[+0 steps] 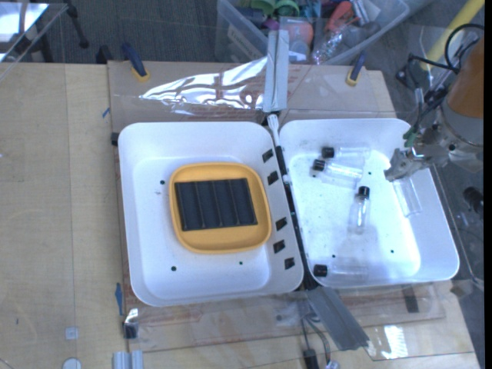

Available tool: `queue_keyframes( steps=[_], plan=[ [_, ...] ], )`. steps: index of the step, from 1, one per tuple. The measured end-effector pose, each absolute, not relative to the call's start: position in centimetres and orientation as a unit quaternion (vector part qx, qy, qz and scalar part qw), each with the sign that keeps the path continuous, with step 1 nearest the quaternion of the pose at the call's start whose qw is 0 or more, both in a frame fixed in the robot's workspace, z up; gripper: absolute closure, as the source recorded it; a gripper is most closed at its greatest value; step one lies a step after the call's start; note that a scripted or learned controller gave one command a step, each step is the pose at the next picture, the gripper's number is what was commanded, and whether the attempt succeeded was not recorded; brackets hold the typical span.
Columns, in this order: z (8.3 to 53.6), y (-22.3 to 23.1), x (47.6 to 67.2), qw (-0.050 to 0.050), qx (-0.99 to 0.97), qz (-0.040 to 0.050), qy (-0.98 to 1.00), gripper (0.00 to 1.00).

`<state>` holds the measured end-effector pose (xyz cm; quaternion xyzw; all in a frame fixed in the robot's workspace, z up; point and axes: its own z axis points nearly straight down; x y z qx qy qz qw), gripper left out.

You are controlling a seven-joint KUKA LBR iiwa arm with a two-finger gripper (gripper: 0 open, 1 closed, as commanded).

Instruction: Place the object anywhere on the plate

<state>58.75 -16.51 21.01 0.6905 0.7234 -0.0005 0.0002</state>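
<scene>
Camera view looked down at a slant on the wooden bench [54,206] with two shallow white bins side by side. Left bin [146,271] held a yellow plate [221,241] with a dark ribbed centre, sitting about mid-bin, nothing on it. Right bin [430,260] held several clear plastic vials with black caps: one vial [344,155] near the back, a second vial [336,171] just in front of it lying slantwise, a third vial [359,208] near the middle lying roughly front to back, and a fourth vial [338,268] close to the front wall, faint against the white. All vials were well apart from the plate, in the other bin. Arm [465,98] came in from the right with the orange band at the frame edge. Claw [401,165] sat over the right bin's back right part, near the rim; a clear tube-like piece [410,194] showed just below it, but whether it was between the fingers was too blurred to tell, and how far the claw was open could not be told either. Clear tub [307,6] of coloured toys stood behind the bins.
</scene>
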Motion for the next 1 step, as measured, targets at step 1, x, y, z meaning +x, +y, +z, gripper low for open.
queue_keyframes(
  steps=[1],
  plan=[
    [21.02,-16.53,58.75,0.0,0.691,-0.0005,0.723,0.0]
  ],
)
